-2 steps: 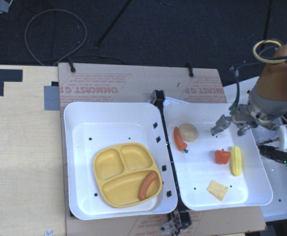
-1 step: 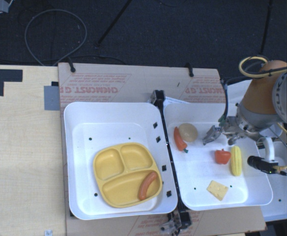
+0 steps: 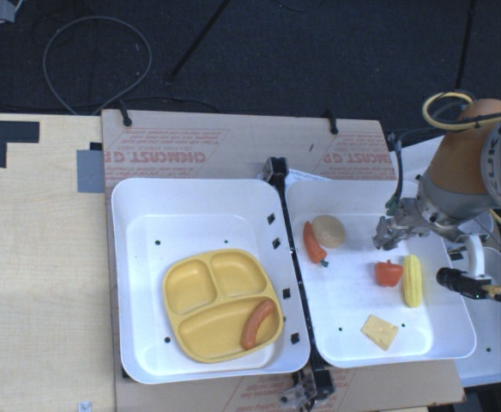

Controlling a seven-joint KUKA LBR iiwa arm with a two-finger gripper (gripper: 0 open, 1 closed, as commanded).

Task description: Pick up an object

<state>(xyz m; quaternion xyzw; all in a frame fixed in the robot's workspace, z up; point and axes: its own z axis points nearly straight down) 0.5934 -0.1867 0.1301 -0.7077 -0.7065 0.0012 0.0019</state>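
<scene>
My gripper [image 3: 387,233] hangs over the right bin [image 3: 456,342], at its right side, on the end of the grey arm with the orange band. Just below it lies a small red pepper-like piece [image 3: 389,273], and a yellow corn cob [image 3: 413,280] lies upright right beside that. To the gripper's left sit a round beige piece [image 3: 328,230] and a red chilli [image 3: 314,244]. Near the bin's front lies a yellow cheese wedge [image 3: 379,331]. Nothing can be seen held in the gripper.
The left bin [image 3: 139,230] holds a yellow divided plate [image 3: 190,290] with a sausage [image 3: 257,324] in its front compartment. A raised divider [image 3: 289,264] separates the two bins. Black cable hardware [image 3: 465,283] sticks out at the right bin's right rim.
</scene>
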